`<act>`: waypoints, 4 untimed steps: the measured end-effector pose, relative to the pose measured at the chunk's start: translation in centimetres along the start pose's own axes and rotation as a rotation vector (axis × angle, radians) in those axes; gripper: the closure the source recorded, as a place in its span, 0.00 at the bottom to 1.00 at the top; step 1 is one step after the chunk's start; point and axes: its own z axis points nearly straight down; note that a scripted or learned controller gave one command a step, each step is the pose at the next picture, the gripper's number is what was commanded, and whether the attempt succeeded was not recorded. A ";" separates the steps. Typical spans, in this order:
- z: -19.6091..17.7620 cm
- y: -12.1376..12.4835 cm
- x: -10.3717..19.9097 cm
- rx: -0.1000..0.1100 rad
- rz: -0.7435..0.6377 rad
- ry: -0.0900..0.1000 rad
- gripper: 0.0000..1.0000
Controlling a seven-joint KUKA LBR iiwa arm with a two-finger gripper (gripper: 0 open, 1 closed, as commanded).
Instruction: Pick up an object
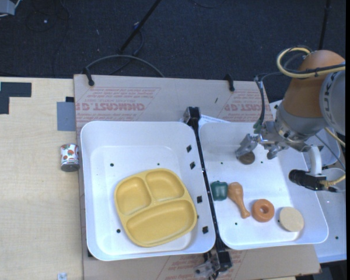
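In the right bin (315, 232), my gripper (259, 150) hangs over the far part, fingers spread open, with nothing between them. A small brown object (247, 158) lies right under the left fingertip (244, 149). Nearer the front of the bin lie a green pepper (219, 190), a tan drumstick (239, 199), an orange donut (262, 210) and a pale round cookie (291, 219).
The left bin (99, 156) holds a yellow divided plate (156, 206). A small printed can (69, 157) stands on the bench left of that bin. A black divider (201, 174) runs between the bins. A black part (306, 179) of the arm sticks out over the right bin's right edge.
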 end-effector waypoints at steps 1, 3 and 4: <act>4.4 0.3 0.0 -0.002 0.002 -0.001 0.00; -2.8 0.8 -0.9 -0.012 0.004 -0.003 1.00; -9.3 0.9 -1.1 -0.014 -0.001 -0.004 1.00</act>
